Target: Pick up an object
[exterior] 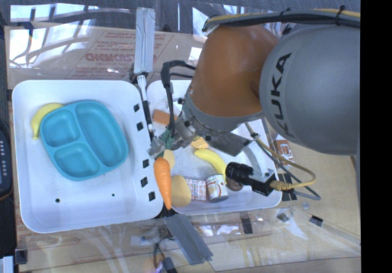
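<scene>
The right bin (245, 203) holds a carrot (162, 180), a yellow banana (211, 160), a small can (215, 188), a pale round item (179, 190) and a labelled packet (197, 190). My gripper (166, 141) reaches down at the left side of this bin, just above the carrot's top end. The big grey and orange arm (257, 76) covers most of the bin's far half. An orange piece (160, 117) peeks out beside the wrist.
The left bin (37, 204) carries a blue divided plate (84, 139) with a second banana (41, 116) tucked behind its left edge. A grey post (144, 39) stands at the back between the bins. Cables (294, 180) trail at the right.
</scene>
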Controlling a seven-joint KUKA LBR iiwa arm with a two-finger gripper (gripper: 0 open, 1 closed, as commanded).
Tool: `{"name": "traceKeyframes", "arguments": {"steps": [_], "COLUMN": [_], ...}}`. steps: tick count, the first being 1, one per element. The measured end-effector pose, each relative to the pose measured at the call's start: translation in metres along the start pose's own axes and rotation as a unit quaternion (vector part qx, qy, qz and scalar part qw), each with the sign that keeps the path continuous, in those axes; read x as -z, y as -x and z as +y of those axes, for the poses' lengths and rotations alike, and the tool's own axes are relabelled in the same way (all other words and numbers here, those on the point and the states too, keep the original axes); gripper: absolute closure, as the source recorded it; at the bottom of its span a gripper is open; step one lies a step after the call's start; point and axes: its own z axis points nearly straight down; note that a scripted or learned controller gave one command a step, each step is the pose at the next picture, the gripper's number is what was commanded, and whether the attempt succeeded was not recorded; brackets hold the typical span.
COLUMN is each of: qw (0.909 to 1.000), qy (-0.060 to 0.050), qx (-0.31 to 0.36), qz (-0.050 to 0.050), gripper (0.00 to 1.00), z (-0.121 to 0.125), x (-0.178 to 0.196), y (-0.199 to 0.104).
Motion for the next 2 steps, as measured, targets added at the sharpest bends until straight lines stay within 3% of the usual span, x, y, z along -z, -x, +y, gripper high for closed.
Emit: {"name": "traceKeyframes", "arguments": {"steps": [1, 2], "qw": [0.9968, 0.9297], "qy": [0.002, 0.001], "qx": [0.079, 0.368], "qz": [-0.001, -0.002], "gripper": [1.0, 1.0], "z": [0.008, 0.083], "x": [0.06, 0.035], "y": [-0.014, -0.033]}}
